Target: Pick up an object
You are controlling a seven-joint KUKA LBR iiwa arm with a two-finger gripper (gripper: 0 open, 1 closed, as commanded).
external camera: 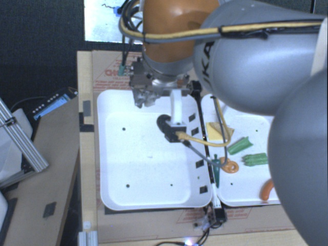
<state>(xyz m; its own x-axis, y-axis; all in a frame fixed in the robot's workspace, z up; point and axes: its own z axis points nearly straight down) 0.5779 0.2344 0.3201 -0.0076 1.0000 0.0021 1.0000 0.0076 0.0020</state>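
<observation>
Item: single arm (256, 50), reaching in from the view's right, wrist held over the far part of the left bin (138, 178). End effector (146, 94): hangs above that bin's far edge. Whether it is apart or together cannot be told from this angle, and nothing is seen in its grip. Left bin floor below it: bare white, with no loose thing for it to take. Right bin (246, 196), contents: yellow block (220, 133) near the shared wall; green piece (239, 145) just beside it, long axis slanting up toward the view's right; second green piece (254, 159), long axis roughly level across the view; orange ring (230, 166) close to the shared wall; orange sausage-shaped piece (266, 190), partly hidden by the arm. Both bins sit side by side on the tabletop (56, 158). Governing relation: every candidate lies to the view's right of the end effector and nearer the front, across the wall between the bins. The yellow block is judged the closest, so a pick calls for crossing that wall first.
</observation>
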